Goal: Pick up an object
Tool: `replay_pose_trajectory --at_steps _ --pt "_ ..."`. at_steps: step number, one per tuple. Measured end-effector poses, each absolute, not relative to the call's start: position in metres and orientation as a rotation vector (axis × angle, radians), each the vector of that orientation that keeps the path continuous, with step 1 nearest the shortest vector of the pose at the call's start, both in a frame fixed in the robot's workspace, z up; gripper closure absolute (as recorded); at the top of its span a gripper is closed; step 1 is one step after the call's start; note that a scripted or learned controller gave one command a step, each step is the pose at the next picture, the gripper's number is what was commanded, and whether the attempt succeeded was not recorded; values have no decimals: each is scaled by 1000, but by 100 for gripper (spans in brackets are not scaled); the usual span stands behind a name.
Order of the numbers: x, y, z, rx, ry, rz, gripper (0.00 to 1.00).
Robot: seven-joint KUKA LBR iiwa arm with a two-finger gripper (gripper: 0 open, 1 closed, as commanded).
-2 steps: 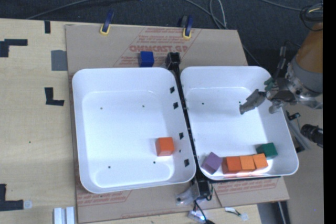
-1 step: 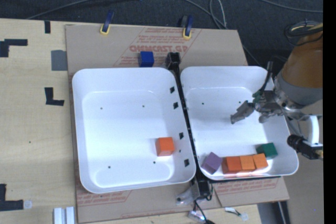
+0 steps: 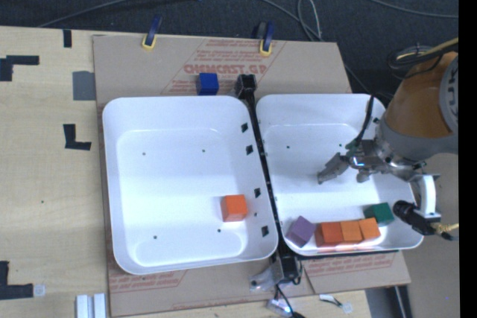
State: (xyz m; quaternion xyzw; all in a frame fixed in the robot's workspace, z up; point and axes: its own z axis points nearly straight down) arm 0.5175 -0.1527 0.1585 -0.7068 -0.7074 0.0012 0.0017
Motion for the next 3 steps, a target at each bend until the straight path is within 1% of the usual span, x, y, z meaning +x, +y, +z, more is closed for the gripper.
replay_pose_trajectory --at_steps 1,2,3 --pt "510 -158 100 -2218 -2218 5 0" --pt "512 -158 112 -2220 -2221 1 100" --pt "516 -163 172 -2224 -2224 -3 100"
